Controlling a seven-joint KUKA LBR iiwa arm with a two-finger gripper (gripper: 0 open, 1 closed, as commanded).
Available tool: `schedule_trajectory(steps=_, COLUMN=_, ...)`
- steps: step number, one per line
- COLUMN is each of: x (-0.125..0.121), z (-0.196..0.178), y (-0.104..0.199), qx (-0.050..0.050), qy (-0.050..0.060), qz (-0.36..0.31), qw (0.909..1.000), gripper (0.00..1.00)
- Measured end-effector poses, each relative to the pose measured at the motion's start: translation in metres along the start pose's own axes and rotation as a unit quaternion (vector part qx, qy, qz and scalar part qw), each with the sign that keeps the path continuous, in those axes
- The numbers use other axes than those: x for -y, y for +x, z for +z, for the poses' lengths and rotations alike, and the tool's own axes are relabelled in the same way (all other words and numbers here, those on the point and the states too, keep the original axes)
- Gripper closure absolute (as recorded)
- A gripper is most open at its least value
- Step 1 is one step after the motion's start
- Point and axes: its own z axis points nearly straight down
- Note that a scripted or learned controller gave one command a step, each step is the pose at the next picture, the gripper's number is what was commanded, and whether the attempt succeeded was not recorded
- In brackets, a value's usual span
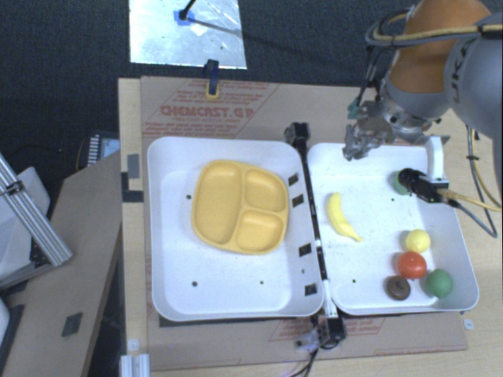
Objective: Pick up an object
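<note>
The arm is reached in from the upper right; the gripper [355, 149] is hung over the right bin's [369, 301] top edge, finger state not discernible. A yellow divided plate [238, 206] is held in the left bin [169, 289]. Right bin: banana [341, 217] centre-left, yellow ball [416, 241], red ball [411, 265], brown piece [398, 287], green ball [438, 283] lower right.

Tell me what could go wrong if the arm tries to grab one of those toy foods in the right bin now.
The yellow ball, tomato, brown piece and green ball sit bunched in the right bin's near corner, so the fingers may nudge neighbours or hit the wall. The round ones could roll away. The gripper hovers at the far edge, well away from the banana.
</note>
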Motion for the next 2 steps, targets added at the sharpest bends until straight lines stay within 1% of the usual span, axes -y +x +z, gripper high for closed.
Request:
schedule_trajectory(steps=1, x=0.001, z=0.017, y=0.049, qx=0.0, qy=0.001, qz=0.0, qw=1.0, gripper=1.0)
schedule_trajectory(steps=2, x=-0.008, z=0.019, y=0.103, qx=0.0, qy=0.0, qz=0.001, qw=1.0, gripper=1.0)
